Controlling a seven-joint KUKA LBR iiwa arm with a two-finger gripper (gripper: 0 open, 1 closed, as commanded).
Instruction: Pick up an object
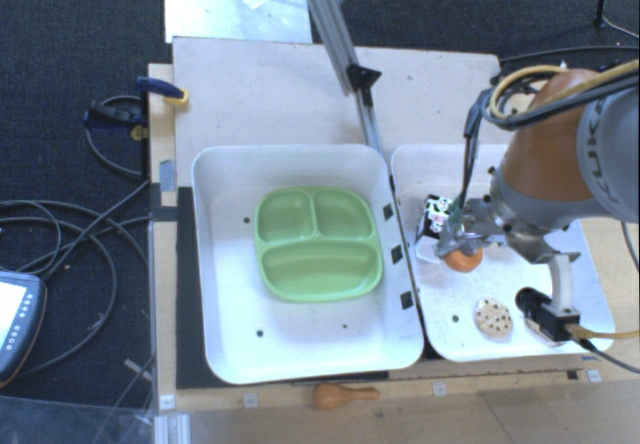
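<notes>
Camera view from above: the tool [458, 232] hangs low in the right bin [450, 330], close to that bin's left wall. It is too hard to see whether the tool is spread apart or pressed together (the wrist hides most of it). Right under its tip sits a small orange round thing [463, 260], lying on the white floor of the bin. The tool looks like it is touching the top of it or is just above it, but I can't say which.

Just to the left of the tool is a little black and white thing [435, 216], up near the bin wall. A round cookie with dark spots [492, 318] lies nearer the front of the same bin, apart from the orange round thing.

The big arm [560, 152], grey with an orange part, comes in from the right and covers the back of this bin.

The left bin [225, 262] sits beside it, and the two walls touch. In its middle lies a green plate [318, 242] with three parts, lying flat.

Both bins rest on the table [260, 92]. A small wooden thing [345, 394] lies on the table's front edge, outside the bins. A thin metal pole [330, 12] slants down from the top. A blue clamp [160, 90] grips the table's left edge, and dark cables [60, 252] curl on the floor beside it.
</notes>
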